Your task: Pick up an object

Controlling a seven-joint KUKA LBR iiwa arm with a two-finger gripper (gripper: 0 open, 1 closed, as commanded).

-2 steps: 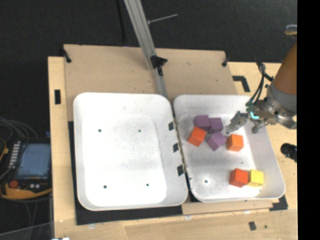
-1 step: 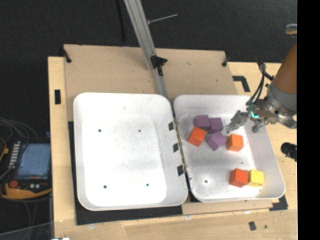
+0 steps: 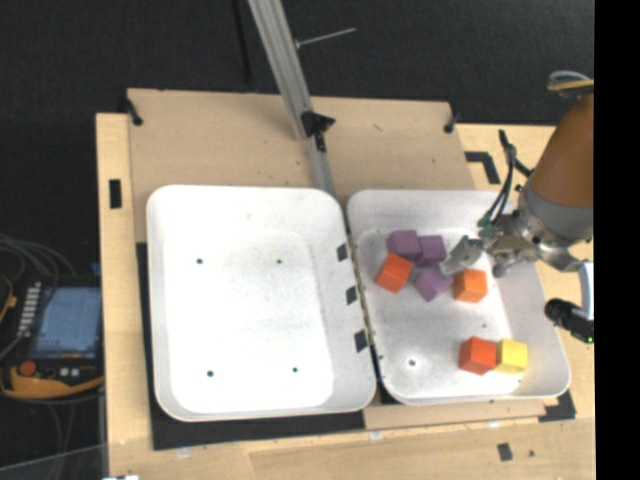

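While my arm reaches in from the right over the right bin (image 3: 400, 204), my tool (image 3: 478, 259) sits low among the upper cluster of blocks. I cannot tell its state from this angle, nor whether it has hold of anything.

Key relation: the nearest candidate is the orange cube by the tool (image 3: 470, 286), which lies just below and slightly right of the tool tip, touching it or very nearly so (contact not resolvable). My judgement is that this is the block to go for. A purple block (image 3: 432, 284) lies just to its left, so a descent drifting left could nudge that one instead. The cube is roughly square in plan, so no long axis to align to.

Contents, right bin:
- two purple blocks (image 3: 416, 246) side by side, left of the tool
- an orange block (image 3: 394, 272) at the cluster's left edge, near the divider between the bins
- a second orange block (image 3: 479, 354) touching a yellow block (image 3: 513, 355), well apart from the tool, toward the near right corner

The left bin (image 3: 245, 298) sits beside it on the worktop (image 3: 220, 138); I see no blocks in it (a few dark specks on the floor only)
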